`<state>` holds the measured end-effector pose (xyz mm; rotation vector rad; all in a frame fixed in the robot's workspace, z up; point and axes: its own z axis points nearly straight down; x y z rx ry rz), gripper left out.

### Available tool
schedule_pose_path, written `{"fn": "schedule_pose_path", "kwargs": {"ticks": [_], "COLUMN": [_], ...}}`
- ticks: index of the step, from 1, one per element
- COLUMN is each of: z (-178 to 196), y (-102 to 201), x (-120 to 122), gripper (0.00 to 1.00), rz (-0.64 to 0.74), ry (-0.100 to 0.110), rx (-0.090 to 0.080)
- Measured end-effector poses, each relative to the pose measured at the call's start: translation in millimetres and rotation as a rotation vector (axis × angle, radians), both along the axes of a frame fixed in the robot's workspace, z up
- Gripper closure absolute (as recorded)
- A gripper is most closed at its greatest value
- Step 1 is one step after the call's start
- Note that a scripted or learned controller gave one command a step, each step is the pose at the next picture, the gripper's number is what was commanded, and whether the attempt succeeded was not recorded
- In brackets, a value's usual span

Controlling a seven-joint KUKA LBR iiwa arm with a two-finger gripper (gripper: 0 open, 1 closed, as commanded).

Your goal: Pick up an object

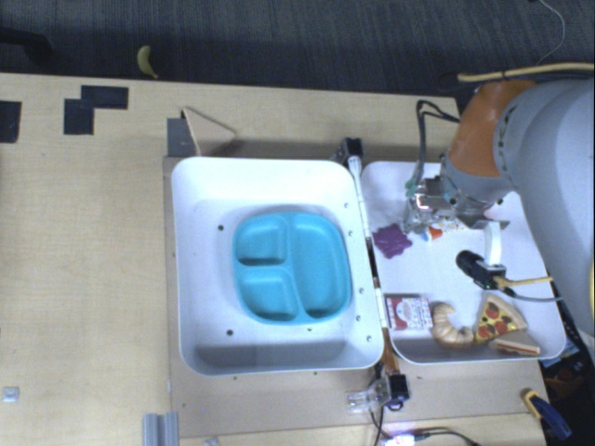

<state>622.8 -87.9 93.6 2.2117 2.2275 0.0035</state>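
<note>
My gripper (pixel 421 210) hangs low over the back of the right bin (pixel 446 342), on the grey arm with the orange band (pixel 479 133). Just left of it and slightly nearer lies a purple object (pixel 392 242). A small orange and blue piece (pixel 433 233) shows right under the gripper's near side; whether it is touched I cannot tell. Along the bin's front wall lie a red box (pixel 407 312), a croissant (pixel 449 324) and a pizza slice (pixel 499 320).
The left bin (pixel 200 249) holds a blue divided tray (pixel 290 266). A thin ridge (pixel 365 240) separates the two bins. The arm covers the right bin's back right corner. Black tape marks (pixel 91 108) lie on the bench at far left.
</note>
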Motion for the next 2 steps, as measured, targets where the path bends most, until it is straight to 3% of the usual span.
{"fn": "schedule_pose_path", "kwargs": {"ticks": [1, 2], "z": [93, 103], "y": [108, 71], "x": [47, 34], "gripper": [1.00, 1.00], "rz": [0.002, -0.003], "ry": [-0.002, 0.001], "rx": [0.002, -0.001]}}
